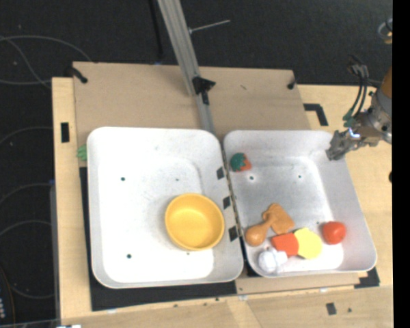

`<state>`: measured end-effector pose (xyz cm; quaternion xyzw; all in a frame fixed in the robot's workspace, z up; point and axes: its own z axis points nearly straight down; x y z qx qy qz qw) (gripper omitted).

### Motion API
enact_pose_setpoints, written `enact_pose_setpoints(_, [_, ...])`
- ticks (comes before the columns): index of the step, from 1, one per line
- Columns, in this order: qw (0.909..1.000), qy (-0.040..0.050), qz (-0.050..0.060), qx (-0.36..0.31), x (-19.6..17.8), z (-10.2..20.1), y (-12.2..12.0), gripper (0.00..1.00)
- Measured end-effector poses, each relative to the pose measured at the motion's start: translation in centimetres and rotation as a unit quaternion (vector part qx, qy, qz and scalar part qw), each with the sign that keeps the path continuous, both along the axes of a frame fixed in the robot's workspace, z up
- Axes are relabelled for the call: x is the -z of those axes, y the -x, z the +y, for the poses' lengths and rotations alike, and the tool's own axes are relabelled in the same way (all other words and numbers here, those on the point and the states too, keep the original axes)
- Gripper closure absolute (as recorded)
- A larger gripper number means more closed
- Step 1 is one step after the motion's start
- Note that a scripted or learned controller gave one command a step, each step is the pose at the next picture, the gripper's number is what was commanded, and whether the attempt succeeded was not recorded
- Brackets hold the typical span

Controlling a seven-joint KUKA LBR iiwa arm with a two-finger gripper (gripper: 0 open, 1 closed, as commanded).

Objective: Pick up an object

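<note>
My gripper point(338, 146) hangs over the far right rim of the right bin point(287, 142), at the view's right edge, with nothing seen between its tips. Below it in that bin lie a red ball point(334, 231), a yellow piece point(309, 244), an orange-red block point(284, 243), a tan wooden piece point(271, 223) and a white object point(269, 260) clustered near the front. A small teal and red ball point(240, 161) rests near the bin's back left corner. A yellow bowl point(193, 221) sits upright in the left bin point(123, 162).
A grey metal pole point(181, 46) slants up from between the bins at the back. The bins rest on a tan board point(137, 94) over black floor with cables at the left.
</note>
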<state>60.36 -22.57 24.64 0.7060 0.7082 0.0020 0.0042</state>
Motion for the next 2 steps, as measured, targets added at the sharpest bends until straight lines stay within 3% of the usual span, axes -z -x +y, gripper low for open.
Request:
enact_pose_setpoints(1, [1.0,-0.0002,0.001,0.0,-5.3,-0.1,-0.1,1.0])
enact_pose_setpoints(2, [1.0,-0.0009,0.003,0.0,-4.1,5.6,-0.9,1.0])
